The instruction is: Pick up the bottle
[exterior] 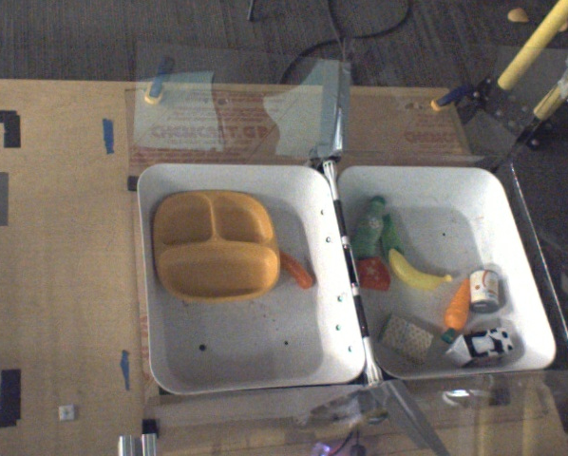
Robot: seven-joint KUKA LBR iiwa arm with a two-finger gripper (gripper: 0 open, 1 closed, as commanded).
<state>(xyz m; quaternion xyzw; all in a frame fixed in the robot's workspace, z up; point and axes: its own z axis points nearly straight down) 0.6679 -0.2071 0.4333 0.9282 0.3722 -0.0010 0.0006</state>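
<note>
Lying against the divider wall of the right bin (512, 207), touching the strawberry (374, 274) and banana (417, 274), the green bottle (369, 231) risks a blocked or slipping grasp, with 0 fingers visible to judge

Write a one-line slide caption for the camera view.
Green bottle lies with toys in right bin; orange plate in left bin.

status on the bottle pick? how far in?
Done: nothing that shows. The green bottle lies in the right bin, against its left wall, touching the strawberry and close to the banana. In hand: nothing is on the bottle. Left: the whole job, meaning approach, grasp and lift. The left bin holds the orange divided plate with a carrot beside it.
</note>
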